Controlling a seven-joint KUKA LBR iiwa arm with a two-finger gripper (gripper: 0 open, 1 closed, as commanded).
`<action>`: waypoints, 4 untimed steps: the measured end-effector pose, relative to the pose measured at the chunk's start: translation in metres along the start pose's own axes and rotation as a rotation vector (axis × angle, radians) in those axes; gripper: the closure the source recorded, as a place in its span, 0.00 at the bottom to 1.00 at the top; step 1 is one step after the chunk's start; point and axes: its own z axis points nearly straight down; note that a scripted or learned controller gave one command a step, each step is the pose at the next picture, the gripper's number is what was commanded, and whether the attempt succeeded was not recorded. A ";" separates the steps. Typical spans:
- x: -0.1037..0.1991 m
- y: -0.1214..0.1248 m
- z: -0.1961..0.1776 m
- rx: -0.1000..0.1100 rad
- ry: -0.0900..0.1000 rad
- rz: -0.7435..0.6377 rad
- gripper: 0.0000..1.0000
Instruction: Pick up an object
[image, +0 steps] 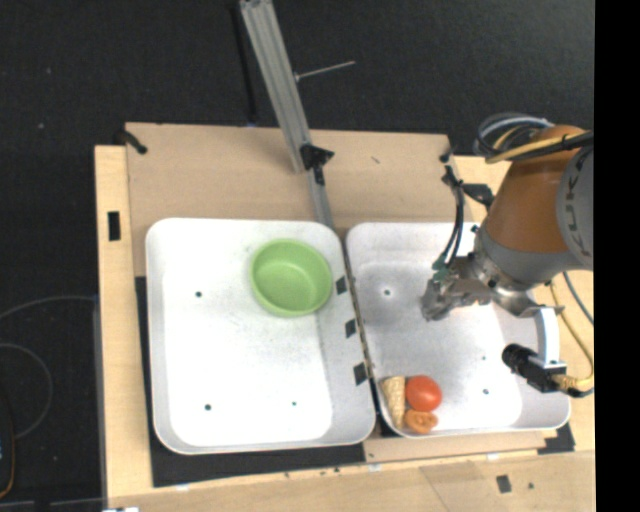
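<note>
A green bowl (291, 277) sits in the left bin (200, 400), near its upper right corner. In the right bin (400, 250), at the front left corner, lie a red tomato-like ball (424, 392), an orange piece (421, 421) just below it, and a pale cone-shaped piece (394, 393) to its left. My gripper (437, 303) hangs over the middle of the right bin, well above and behind those small objects. Nothing shows between its fingers.
A grey metal pole (285, 95) slants from the top down to the divider between the bins. A black fitting with a white bracket (535, 365) sits by the right bin's right edge. Cables (505, 130) loop behind the arm.
</note>
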 end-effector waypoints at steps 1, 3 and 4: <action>0.037 0.025 -0.013 0.000 0.000 0.000 1.00; 0.120 0.075 -0.021 0.002 0.000 0.001 1.00; 0.161 0.104 -0.038 -0.001 0.001 0.000 1.00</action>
